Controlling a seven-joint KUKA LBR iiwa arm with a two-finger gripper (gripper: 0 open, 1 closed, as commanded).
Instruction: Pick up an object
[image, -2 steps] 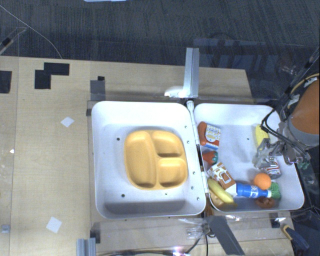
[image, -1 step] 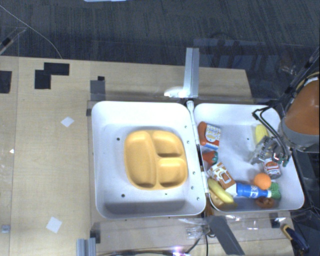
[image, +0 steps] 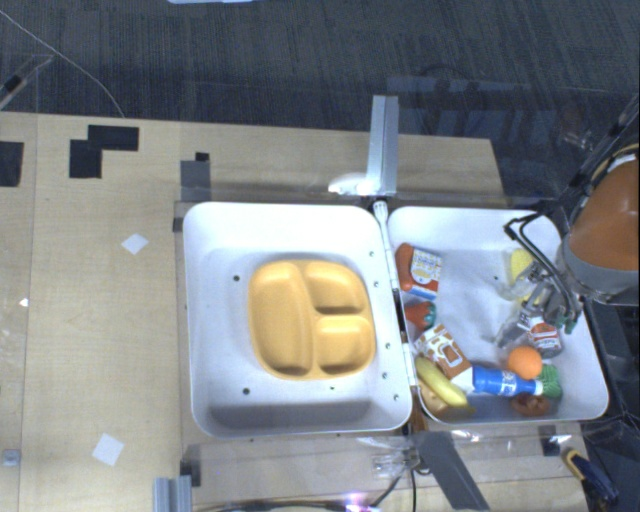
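My gripper (image: 530, 318) hangs low over the right side of the right bin (image: 470, 235), with the arm's orange band (image: 610, 228) above it at the right edge. Directly beneath and beside it lie a small red-and-white can (image: 546, 340) and an orange ball (image: 524, 361). A yellow item (image: 519, 263) sits just behind the gripper. Along the bin's front lie a blue-and-white tube (image: 503, 382), a banana (image: 441, 383) and a small carton (image: 441, 347). A red-and-white packet (image: 421, 270) rests by the left wall. Nothing shows held in the gripper.
The left bin (image: 215, 300) holds a yellow divided tray (image: 308, 318). A metal post (image: 384, 145) stands behind the wall shared by the two bins. Black cables (image: 535, 245) loop beside the wrist. A dark red item (image: 530, 405) and a green one (image: 551, 384) lie in the front right corner.
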